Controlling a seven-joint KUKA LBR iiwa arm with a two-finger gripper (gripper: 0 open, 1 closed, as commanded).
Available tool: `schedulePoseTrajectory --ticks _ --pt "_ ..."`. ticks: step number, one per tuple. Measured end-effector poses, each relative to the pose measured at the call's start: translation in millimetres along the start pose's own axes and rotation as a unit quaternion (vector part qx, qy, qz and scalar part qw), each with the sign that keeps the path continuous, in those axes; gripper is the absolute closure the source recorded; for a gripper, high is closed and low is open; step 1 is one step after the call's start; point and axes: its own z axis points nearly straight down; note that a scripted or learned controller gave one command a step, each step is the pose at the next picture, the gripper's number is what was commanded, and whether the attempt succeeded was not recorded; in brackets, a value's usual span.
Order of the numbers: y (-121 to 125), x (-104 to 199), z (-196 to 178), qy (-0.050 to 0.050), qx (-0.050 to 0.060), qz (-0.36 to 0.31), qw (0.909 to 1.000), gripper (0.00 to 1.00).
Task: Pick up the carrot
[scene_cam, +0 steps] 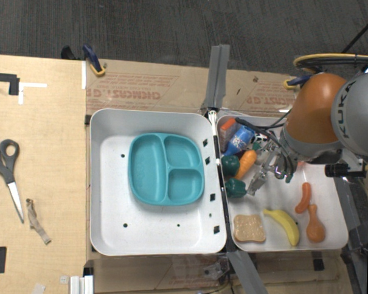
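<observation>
Hovering pincer: the pincer hangs low over the right bin, its fingers apart with nothing between them.
Carrot: the carrot lies just to the left of the pincer, slanted, touching or nearly touching the nearer fingertip; I cannot tell which.
Neighbours of the carrot: a green vegetable sits against its far side from the pincer, a second green piece lies below and left of the fingertips, and a blue packet lies above and left.
Risk, crowding: the carrot is hemmed in, so a finger may land on a green piece and close on that instead, or shove the carrot away.
Risk, wall: the carrot is close to the divider between the bins, leaving little room for the outer finger; it may jam there.
Risk, shape: a tapered, smooth carrot would probably slide out of a pinch taken near its thin end.
Further right: a sausage, an orange bottle-shaped toy, a banana and a slice of bread lie well clear.
Left bin: a teal divided plate.
Writing: "KUKA" shows in part on the arm; the cardboard on the counter carries red printing, upside down and not readable.
</observation>
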Motion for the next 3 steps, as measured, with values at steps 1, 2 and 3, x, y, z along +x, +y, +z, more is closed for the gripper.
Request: schedulePoseTrajectory --ticks 1,2,3 --pt "21 -43 6 0.015 -0.001 -0.121 0.9926 0.00" --pt "24 -47 -6 0.004 -0.003 -0.122 0.9926 1.00" --pt "23 -43 -4 0.015 -0.002 -0.122 0.9924 0.00"
